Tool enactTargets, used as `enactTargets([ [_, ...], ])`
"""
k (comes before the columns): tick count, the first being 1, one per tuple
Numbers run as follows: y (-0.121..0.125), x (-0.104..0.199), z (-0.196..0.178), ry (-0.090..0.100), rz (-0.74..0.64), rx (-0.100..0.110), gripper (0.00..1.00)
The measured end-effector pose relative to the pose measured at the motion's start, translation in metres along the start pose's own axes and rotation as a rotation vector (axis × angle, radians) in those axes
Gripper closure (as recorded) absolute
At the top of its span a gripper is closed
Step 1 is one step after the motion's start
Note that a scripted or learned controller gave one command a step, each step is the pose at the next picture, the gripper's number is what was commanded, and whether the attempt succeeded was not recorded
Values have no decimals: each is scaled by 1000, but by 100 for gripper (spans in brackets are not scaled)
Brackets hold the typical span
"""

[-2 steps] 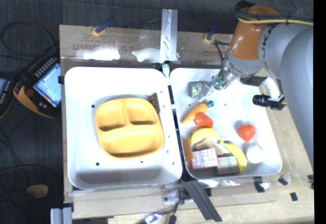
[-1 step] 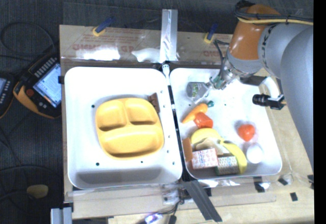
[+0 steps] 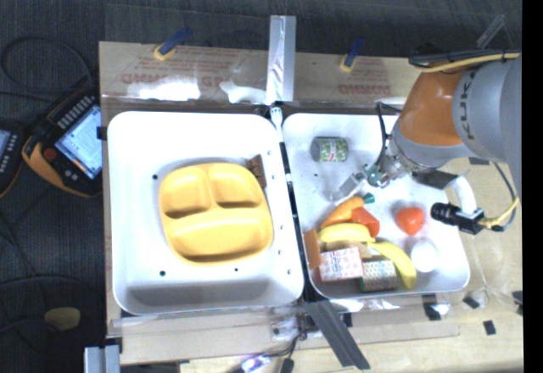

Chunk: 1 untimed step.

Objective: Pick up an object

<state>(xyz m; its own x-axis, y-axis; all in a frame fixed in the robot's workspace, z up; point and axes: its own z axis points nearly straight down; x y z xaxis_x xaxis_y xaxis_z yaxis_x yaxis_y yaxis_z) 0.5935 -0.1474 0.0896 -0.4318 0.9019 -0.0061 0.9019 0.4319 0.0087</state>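
Nothing was lifted yet: the gripper (image 3: 358,185) hung low in the right bin (image 3: 441,282) above the orange piece (image 3: 346,210), its opening unreadable.

Small green can (image 3: 330,149) lies on its side, alone in right bin's (image 3: 441,282) far half.

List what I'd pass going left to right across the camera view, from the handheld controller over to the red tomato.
Orange-and-black handheld controller with a lit screen → yellow divided plastic tray in the left white bin → small green-labelled can → metal claw → round red tomato.
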Motion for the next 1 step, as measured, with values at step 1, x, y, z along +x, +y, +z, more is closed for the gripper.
enactTargets([
  [1,71,-27,-34,3,76,9,0],
])
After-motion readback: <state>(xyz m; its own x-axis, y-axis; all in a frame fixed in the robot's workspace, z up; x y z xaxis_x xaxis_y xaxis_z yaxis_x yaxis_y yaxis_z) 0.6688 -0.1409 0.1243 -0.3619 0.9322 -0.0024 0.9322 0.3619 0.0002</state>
